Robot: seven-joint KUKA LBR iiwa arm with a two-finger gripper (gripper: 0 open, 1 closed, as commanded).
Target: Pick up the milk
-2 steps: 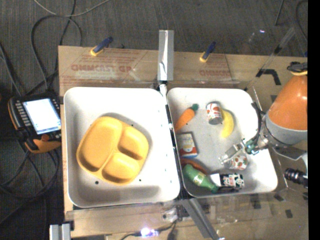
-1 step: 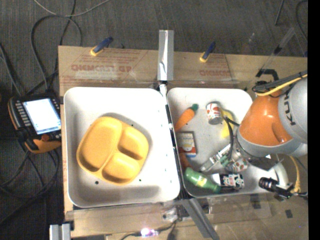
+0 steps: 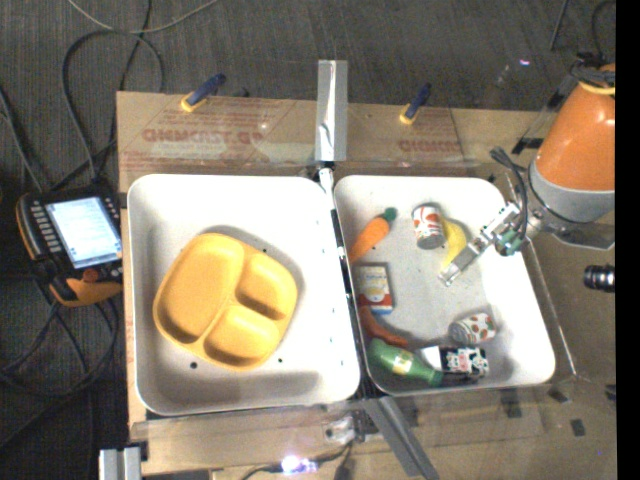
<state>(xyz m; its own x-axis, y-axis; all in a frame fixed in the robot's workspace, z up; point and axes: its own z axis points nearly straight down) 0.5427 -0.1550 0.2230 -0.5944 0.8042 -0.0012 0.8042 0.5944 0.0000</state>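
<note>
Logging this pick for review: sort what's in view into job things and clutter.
Job: black-and-white patterned milk carton; grey two-finger gripper.
Clutter: orange toy carrot; yellow banana; red-and-white can; green bottle; yellow divided tray.

Divided tray [image 3: 228, 301] sitting in left bin [image 3: 140, 268], right bin [image 3: 530, 318] holding carrot [image 3: 371, 234] and can [image 3: 429, 225] at back, milk [image 3: 465, 361] lying at front beside bottle [image 3: 402, 362], gripper [image 3: 478, 246] hovering over banana [image 3: 456, 243].
</note>
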